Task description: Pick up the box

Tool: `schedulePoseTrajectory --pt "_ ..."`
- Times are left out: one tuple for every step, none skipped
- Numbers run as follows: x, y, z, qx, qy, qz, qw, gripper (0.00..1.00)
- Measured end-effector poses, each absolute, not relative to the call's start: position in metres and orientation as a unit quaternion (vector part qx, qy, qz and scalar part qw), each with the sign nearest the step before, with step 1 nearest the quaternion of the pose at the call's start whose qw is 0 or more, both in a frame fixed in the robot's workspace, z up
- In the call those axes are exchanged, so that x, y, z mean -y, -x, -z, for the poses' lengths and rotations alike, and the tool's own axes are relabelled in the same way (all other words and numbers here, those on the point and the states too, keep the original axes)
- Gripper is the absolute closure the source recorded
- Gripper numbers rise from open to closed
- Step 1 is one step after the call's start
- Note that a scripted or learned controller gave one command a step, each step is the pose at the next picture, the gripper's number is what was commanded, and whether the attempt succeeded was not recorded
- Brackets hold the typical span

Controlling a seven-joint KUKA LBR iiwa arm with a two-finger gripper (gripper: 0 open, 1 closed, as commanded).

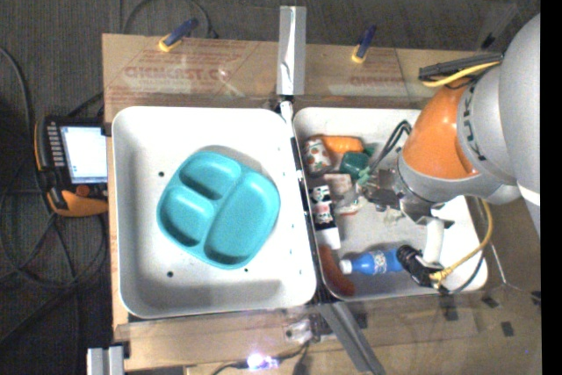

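Observation:
A small printed box (322,210), white and dark, lies by the left wall of the right bin (474,277). A second small carton with a red and white label (316,155) sits just behind it. My gripper (367,185) hangs low over the middle of the right bin, below the orange wrist band (439,145). It is just to the right of the printed box, among the packed items. The wrist and clutter hide its tip, and I see nothing held in it.
The right bin also holds an orange item (344,143), a teal object (356,162), a blue bottle (373,263) and a brown-red piece (334,270). A teal divided tray (219,206) lies in the left bin (132,189). A yellow cable (461,263) loops near the front right.

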State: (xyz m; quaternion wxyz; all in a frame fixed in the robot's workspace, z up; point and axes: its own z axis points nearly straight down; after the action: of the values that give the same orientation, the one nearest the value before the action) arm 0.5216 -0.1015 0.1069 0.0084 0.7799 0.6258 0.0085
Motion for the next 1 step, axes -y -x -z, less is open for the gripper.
schedulePoseTrajectory --pt "0.1204 -0.5816 -0.0946 -0.633 -0.774 -0.0065 0.005 0.0"
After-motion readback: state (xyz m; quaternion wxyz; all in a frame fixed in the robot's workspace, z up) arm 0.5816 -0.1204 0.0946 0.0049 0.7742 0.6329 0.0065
